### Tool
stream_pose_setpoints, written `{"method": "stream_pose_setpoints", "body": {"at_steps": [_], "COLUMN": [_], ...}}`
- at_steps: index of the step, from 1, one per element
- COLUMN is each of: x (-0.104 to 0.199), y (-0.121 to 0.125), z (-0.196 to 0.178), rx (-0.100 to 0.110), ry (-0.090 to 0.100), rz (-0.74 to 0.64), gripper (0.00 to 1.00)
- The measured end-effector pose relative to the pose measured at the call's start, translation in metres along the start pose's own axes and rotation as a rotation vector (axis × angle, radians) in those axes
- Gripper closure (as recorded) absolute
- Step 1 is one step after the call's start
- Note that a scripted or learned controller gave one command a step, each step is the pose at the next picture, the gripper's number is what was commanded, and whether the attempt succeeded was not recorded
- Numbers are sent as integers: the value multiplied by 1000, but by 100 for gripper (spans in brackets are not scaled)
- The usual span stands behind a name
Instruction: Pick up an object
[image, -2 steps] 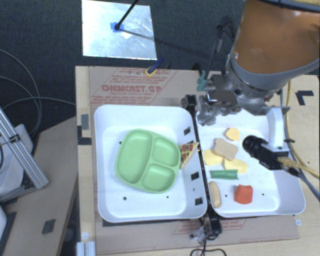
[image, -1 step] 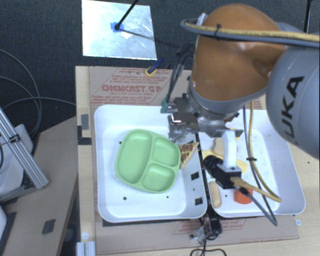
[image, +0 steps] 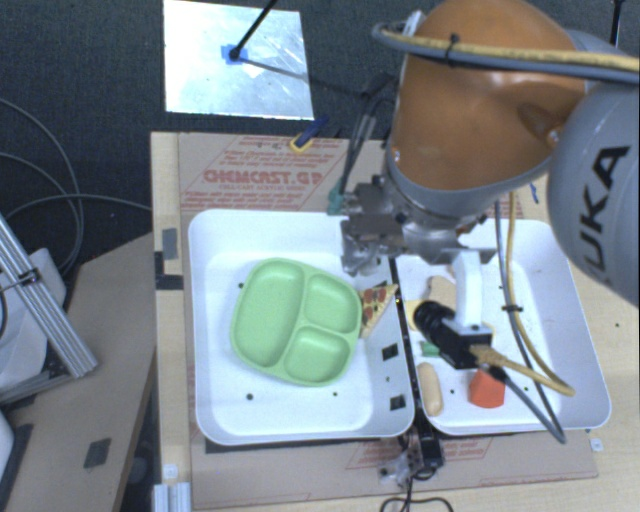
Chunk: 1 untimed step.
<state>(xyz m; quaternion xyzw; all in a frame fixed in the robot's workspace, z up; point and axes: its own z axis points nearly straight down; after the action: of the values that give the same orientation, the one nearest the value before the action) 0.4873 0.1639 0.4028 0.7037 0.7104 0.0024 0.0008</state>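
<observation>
**Pizza slice**: a small flat wedge. It lies in the left bin against its right edge and touches, or very nearly touches, the right rim of the green plate. You should expect it to be light, stiff and thin, and to skid on the smooth floor of the bin. Take it across its narrow width. The bin wall and the plate leave you little room on either side.

**Gripper**: it hangs over the right edge of the left bin, just on the far side of the slice and pointing down. You cannot tell from this view whether it is released or clenched, and nothing shows in its hold.

**Arm**: the orange band leans in over the right bin, with the wrist bent steeply downward.

**Other stock, right bin**: an orange piece and a tan roll, both near the front edge.
</observation>
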Motion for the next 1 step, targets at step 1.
{"method": "stream_pose_setpoints", "body": {"at_steps": [1], "x": [62], "y": [-1], "z": [30], "rx": [5], "ry": [-1], "rz": [1], "gripper": [100]}}
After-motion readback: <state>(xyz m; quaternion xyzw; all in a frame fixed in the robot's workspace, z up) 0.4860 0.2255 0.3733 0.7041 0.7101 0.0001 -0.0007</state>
